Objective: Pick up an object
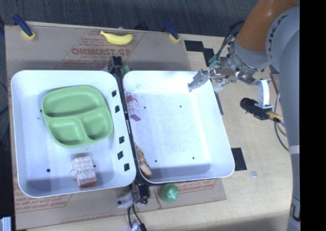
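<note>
My orange-banded arm (265, 21) is reaching in highest of all, and my gripper (196, 83) is hovering over the far right corner of the right bin (204, 138), carrying nothing I can see; whether it is open or closed I cannot tell. I am judging the small red-and-white carton (84, 170) the likeliest pick. It is lying well away from me in the left bin (23, 138), past the green divided plate (76, 115). It is probably light and fairly stiff, so I am favouring its narrow sides.
</note>
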`<state>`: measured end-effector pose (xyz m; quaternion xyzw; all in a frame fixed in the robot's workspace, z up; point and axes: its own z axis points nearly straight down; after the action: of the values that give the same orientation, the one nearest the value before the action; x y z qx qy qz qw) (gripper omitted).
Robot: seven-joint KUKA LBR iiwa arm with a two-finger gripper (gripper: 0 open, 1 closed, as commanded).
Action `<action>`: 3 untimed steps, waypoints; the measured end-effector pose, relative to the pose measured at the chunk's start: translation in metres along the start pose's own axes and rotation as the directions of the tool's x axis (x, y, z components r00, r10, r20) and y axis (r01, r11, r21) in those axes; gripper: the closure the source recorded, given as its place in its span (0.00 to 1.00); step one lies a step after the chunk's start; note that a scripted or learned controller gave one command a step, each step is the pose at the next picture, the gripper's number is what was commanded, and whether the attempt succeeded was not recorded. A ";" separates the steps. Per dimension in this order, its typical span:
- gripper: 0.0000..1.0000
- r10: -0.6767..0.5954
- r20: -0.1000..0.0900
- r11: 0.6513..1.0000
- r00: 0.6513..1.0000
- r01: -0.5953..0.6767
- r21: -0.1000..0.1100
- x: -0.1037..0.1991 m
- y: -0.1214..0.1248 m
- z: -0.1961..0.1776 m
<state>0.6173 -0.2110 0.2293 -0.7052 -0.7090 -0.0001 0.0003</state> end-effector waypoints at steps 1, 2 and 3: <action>0.00 -0.002 0.000 1.000 1.000 0.002 0.001 0.001 0.039 0.139; 0.00 0.000 0.001 1.000 1.000 0.000 0.002 0.000 -0.013 0.111; 0.00 0.000 0.000 1.000 1.000 0.000 0.000 0.000 0.020 0.050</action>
<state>0.6370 -0.2110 0.1793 -0.7053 -0.7089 -0.0001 0.0001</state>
